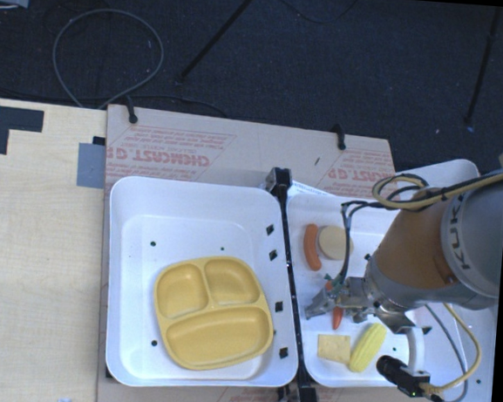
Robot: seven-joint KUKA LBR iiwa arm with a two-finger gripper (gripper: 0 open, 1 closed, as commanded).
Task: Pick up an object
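The gripper [337, 301] sits low in the right bin [307, 371], centre-right of the frame, close to the divider between the bins; whether it is open or closed cannot be determined. A small orange-red piece [337, 318] lies directly beneath it. Below are a yellow cheese slice [335, 348] and a corn cob [366, 347], near the lower rim. A sausage [312, 246] and a round bun [331, 242] lie above. The left bin [135, 229] holds a yellow divided plate [214, 311], with bare floor along its upper and left walls.
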